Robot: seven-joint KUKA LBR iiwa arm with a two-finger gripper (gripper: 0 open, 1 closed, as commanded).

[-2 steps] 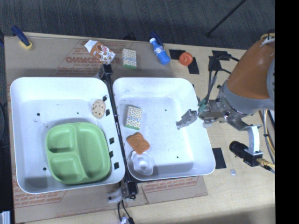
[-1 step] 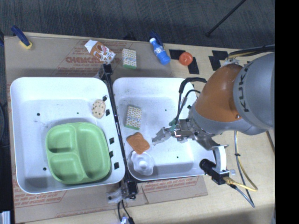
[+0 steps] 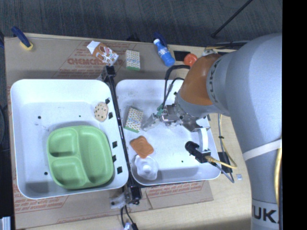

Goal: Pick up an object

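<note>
1. The grey arm, smooth and rounded, with an orange band above the wrist, is seen reaching in over the right bin; much of that bin's right side is covered by it.
2. Two shallow white bins with rounded corners are set side by side on a printed cardboard sheet. The left bin is marked here.
3. A matt green plate, rounded-square and divided into three compartments, is laid in the near part of the left bin.
4. The gripper is held low in the right bin, just beside a square speckled block; whether it is apart or together cannot be told, and nothing is seen held in it.
5. An irregular orange piece and, nearer the front wall, a clear plastic cup are also found in the right bin.
6. A round speckled biscuit is placed near the left bin's right wall.
7. Behind the bins, a crinkled wrapper, a second speckled block, a blue object and an orange ball are laid on the bench.
</note>
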